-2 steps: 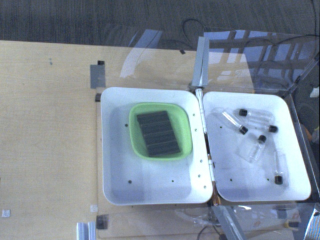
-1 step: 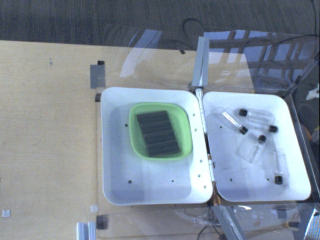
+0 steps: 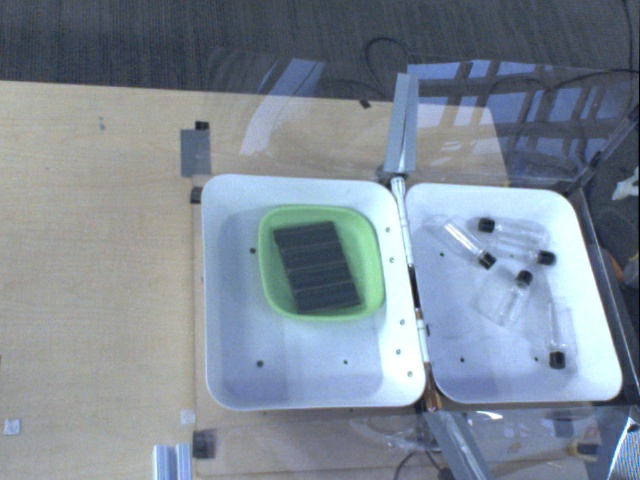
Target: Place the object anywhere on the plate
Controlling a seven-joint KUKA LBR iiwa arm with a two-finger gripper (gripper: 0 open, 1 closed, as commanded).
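If the object meant is one of the clear vials (image 3: 466, 239) scattered in the right bin (image 3: 470, 358), grip it squarely across its body, since it will likely roll. Set it down low on the green plate (image 3: 372, 268) in the left bin (image 3: 300, 358), beside the dark ridged block (image 3: 316, 266) lying there. How the jaws stand I cannot tell.

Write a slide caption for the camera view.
Dark ridged block resting on green plate in left bin; clear vials scattered in right bin.
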